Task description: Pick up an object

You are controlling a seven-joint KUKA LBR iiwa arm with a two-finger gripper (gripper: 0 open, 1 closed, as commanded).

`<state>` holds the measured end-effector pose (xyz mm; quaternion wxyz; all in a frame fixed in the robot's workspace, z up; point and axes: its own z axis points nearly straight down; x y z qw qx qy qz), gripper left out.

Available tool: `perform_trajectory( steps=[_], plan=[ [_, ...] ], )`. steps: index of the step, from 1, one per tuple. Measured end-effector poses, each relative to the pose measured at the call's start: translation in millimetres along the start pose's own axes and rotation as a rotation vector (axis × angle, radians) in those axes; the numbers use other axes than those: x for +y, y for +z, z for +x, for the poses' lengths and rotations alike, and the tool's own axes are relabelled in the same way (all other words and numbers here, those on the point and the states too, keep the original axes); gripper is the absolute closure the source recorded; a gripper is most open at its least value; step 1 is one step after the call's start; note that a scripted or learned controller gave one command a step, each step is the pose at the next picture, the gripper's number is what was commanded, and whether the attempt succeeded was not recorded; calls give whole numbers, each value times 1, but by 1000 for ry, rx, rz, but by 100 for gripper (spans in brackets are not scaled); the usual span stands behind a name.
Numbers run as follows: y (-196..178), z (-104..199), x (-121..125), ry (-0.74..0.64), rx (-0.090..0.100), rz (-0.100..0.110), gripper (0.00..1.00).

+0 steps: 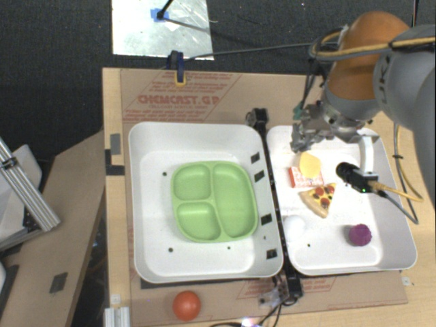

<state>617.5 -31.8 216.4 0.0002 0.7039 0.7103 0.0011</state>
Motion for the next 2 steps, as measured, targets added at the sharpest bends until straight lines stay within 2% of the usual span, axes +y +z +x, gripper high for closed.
perform_trajectory(
  steps=[1, 2],
  plan=[
    [-4, 46, 4, 0, 0, 0, 100],
    [-16, 92, 20, 1, 0, -2, 100]
  ],
)
